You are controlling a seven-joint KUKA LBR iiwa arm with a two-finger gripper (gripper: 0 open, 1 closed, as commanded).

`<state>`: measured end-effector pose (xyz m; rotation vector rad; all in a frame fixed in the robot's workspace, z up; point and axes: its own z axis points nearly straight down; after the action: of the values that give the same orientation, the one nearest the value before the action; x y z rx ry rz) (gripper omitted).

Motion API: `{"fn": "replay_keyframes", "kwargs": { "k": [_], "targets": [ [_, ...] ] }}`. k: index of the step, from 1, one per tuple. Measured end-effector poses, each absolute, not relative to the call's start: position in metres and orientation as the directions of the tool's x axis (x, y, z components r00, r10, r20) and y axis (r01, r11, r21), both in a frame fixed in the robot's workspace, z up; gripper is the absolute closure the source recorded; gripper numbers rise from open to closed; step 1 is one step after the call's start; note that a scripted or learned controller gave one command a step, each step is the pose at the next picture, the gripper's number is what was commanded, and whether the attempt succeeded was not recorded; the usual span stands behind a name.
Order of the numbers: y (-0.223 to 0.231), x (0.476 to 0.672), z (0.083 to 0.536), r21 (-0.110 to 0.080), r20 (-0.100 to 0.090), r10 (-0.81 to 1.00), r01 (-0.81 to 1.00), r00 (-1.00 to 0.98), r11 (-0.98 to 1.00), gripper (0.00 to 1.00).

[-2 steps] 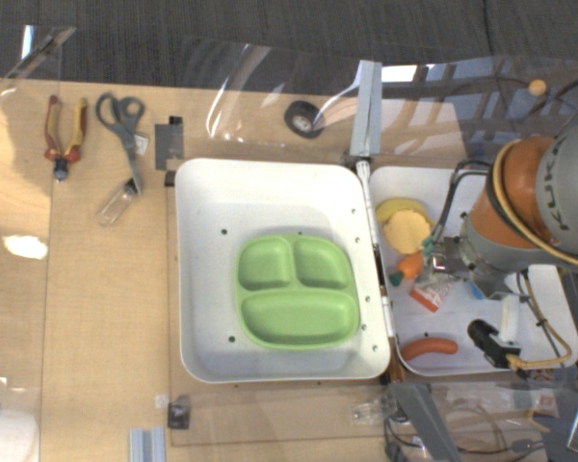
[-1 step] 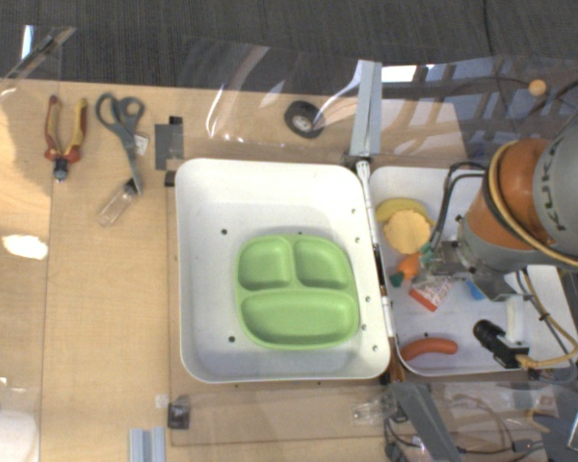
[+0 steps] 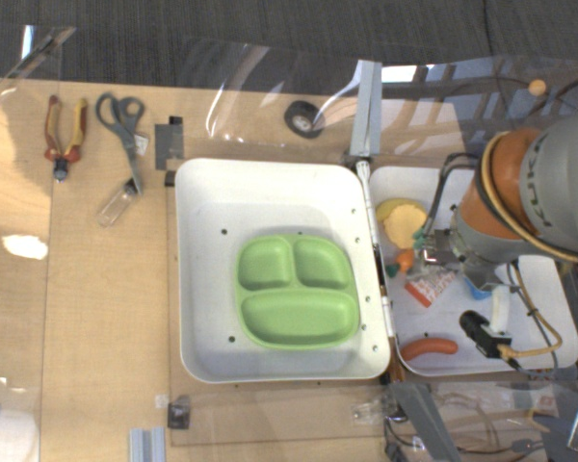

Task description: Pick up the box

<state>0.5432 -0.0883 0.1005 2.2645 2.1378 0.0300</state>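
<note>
The box (image 3: 431, 286), small and pale with red print, lies tilted in the middle of the right bin (image 3: 559, 296). My gripper (image 3: 430, 251) hangs over that bin, just above the box's upper end and beside a yellow round thing (image 3: 402, 221). The grey arm with its orange band (image 3: 506, 176) comes in from the right and hides the bin's far right part. Whether the gripper touches the box is not visible.
A small orange piece (image 3: 404, 259) lies left of the box and a red sausage (image 3: 429, 347) near the bin's front edge. The left bin (image 3: 202, 258) holds a green divided plate (image 3: 297, 291). Pliers (image 3: 63, 133), scissors (image 3: 125, 128) and a tape roll (image 3: 303, 117) lie on the bench.
</note>
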Motion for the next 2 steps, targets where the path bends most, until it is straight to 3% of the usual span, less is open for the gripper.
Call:
{"fn": "replay_keyframes", "kwargs": {
  "k": [1, 2],
  "targets": [
    [-0.087, 0.548, 0.100, 0.032, -0.004, 0.999, 0.998, 0.052, -0.051, 0.00],
    [-0.086, 0.550, 0.112, 0.038, -0.003, 0.999, 0.998, 0.048, -0.048, 1.00]
  ]
}}
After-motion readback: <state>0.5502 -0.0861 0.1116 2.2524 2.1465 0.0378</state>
